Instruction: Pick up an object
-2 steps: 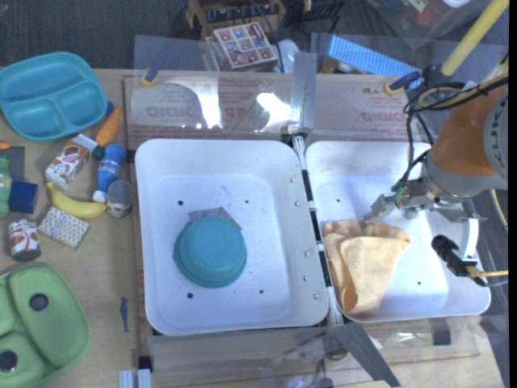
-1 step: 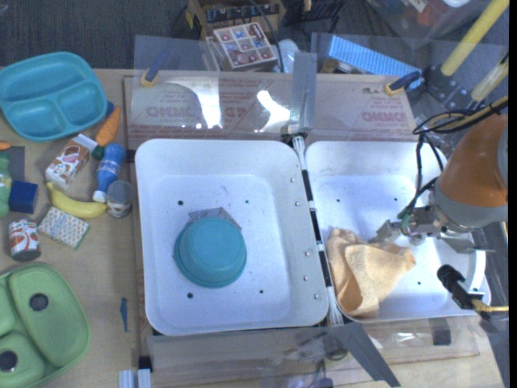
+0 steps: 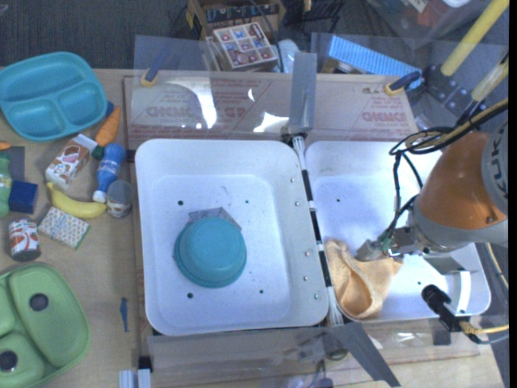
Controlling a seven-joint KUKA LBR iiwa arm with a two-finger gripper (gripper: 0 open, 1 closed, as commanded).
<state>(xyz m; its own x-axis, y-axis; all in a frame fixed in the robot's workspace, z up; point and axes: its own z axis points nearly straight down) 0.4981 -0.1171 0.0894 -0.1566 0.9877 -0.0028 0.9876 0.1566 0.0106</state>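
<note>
the gripper (image 3: 373,250) sits low in the right bin (image 3: 355,168), its tip touching the yellow cloth (image 3: 361,283) bunched just below it; how far the jaws are parted cannot be told, a teal bowl (image 3: 211,251) lies well apart in the left bin (image 3: 161,176)

Teal bowl (image 3: 211,251) L bin (image 3: 161,176), gripper (image 3: 373,251) on yellow cloth (image 3: 361,283)

bench (image 3: 113,257) | two white bins (image 3: 161,184) side by side | left: teal tray (image 3: 48,95), banana (image 3: 74,204) (among small items)
</note>
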